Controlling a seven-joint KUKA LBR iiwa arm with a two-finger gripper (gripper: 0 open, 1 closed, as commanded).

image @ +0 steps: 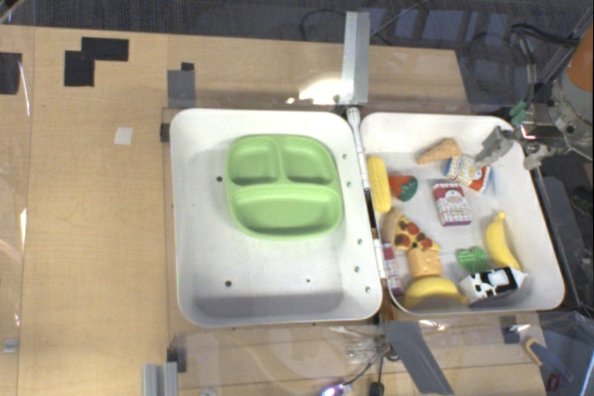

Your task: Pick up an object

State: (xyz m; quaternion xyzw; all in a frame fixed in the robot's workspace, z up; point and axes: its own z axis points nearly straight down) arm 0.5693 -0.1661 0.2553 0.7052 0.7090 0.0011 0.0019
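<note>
We see the green divided tray (282, 185) in the left bin (200, 292). Right of the tray lie a corn cob (378, 184), a red carton (451, 203) with illegible print, and a banana (500, 241). Farthest right, the gripper (495, 144) hovers; finger state unclear.
</note>
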